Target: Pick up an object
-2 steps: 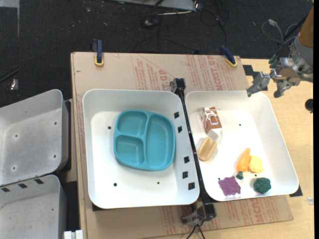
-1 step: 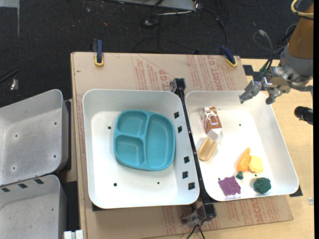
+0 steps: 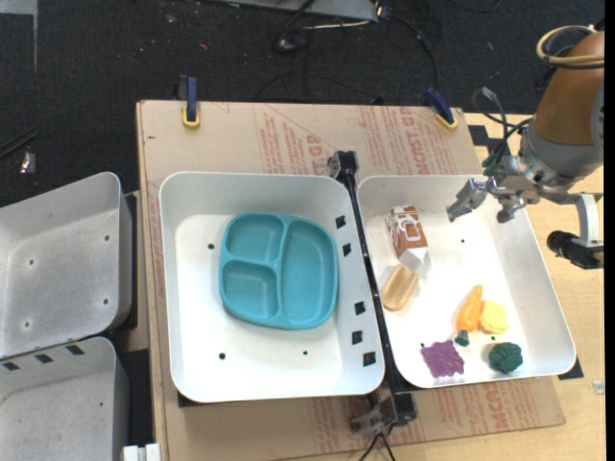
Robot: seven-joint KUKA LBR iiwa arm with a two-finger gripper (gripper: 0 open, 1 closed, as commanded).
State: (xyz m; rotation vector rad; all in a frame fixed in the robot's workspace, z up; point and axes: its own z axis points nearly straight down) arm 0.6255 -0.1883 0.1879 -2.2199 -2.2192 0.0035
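The gripper [image 3: 485, 198] is hanging over the far right part of the right bin [image 3: 538, 257], and its fingers are standing apart with nothing between them, one pointing out toward the carton [image 3: 407, 230] and the other sitting back under the wrist. No object is being held yet. The carton is lying nearest, just to the hand's left and a little toward the camera; it is looking like a small toy box, light and stiff, with flat sides that should be giving the fingers a sure hold across its narrow width. Just beyond it, touching or nearly touching its near end, the bread [image 3: 400, 287] is lying tilted; it is probably light and rounded, so it may be rolling away if pinched off-centre. Farther toward the camera from the hand, the carrot [image 3: 469, 308] and the yellow piece [image 3: 493, 317] are sitting side by side and touching, which is making a clean grip on either one harder. The grapes [image 3: 442, 357] and the broccoli [image 3: 505, 356] are lying farthest off, near the bin's front edge; both are lumpy and likely slippery plastic. The teal plate [image 3: 280, 269] is resting in the left bin [image 3: 192, 353], well apart from the hand, flat and hard to get under.
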